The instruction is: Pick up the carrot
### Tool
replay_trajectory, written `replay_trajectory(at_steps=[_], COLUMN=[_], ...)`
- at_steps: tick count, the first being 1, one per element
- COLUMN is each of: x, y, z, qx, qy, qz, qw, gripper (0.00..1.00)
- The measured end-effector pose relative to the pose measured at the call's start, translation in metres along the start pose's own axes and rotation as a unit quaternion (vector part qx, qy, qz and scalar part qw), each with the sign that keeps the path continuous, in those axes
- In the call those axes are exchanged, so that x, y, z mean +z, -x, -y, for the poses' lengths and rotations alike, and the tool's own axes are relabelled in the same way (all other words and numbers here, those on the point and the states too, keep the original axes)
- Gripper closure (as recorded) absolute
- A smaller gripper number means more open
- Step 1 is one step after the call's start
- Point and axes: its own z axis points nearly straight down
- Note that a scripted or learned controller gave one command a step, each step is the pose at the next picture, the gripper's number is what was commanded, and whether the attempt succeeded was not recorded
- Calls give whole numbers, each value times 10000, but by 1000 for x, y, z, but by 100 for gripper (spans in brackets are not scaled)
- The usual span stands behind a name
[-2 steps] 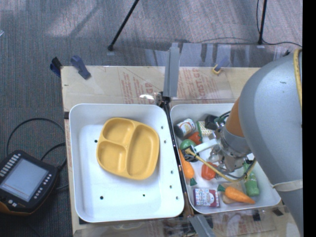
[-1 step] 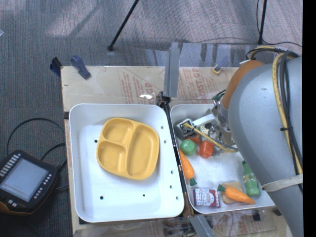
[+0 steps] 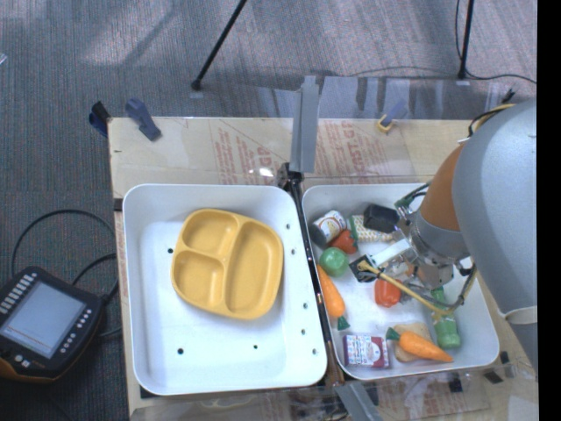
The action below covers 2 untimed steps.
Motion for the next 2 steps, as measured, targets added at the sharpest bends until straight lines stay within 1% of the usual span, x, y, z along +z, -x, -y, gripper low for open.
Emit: replay_trajectory(at_steps=[1,2], x=[-1,0], y=[-57,-66], z=[-25,-32], qx=[560,-743], qy=[6,-8], qz=[-7,20], qw=[9984,9972], gripper=[100,100])
